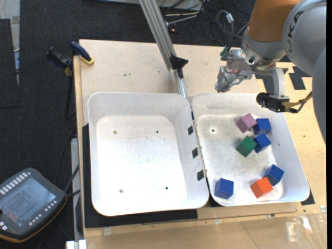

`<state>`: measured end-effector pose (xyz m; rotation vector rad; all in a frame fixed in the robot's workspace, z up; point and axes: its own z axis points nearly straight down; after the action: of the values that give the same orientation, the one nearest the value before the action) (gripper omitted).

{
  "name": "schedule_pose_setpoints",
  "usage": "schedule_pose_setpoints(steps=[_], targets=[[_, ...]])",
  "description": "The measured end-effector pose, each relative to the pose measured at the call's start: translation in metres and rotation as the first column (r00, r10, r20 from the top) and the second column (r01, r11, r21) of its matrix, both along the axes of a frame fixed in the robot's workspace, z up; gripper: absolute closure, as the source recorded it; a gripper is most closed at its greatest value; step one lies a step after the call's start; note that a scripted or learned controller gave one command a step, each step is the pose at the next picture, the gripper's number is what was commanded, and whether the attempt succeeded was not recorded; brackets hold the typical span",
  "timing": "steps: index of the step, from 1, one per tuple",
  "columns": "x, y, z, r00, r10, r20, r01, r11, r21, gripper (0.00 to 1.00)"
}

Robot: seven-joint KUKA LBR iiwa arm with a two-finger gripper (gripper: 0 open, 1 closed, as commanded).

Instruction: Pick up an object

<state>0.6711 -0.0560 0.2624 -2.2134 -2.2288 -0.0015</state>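
Blocks sit gathered in the right-hand bin, apparently loose and waiting to be picked one at a time, while the gripper hangs above that bin's far rim, near its far left corner, with nothing visible between its tips; how far apart those tips stand cannot be told from this angle. Taking the bin as the landmark: a purple block lies toward its far side, touching or just beside a blue block; a second blue block and a green block crowd in just nearer the middle. Toward the near rim rest an orange block pressed against a third blue block, and a fourth blue block alone by the near left corner. All are small, matte, sharp-edged cubes in solid colours, several turned at odd angles. The clustering looks likely to hinder a clean grab, since neighbours leave little room either side; the lone blue block by the near left corner appears the easiest target. The left-hand bin adjoins along the shared middle edge.
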Motion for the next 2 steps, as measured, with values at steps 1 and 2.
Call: schedule_pose_setpoints(steps=[1,2], targets=[[0.004,0.048,-0.001,1.000,-0.001,0.001,0.001,1.000,-0.002,1.00],[0.003,0.092,-0.006,1.000,-0.001,-0.001,0.001,1.000,0.000,1.00]])
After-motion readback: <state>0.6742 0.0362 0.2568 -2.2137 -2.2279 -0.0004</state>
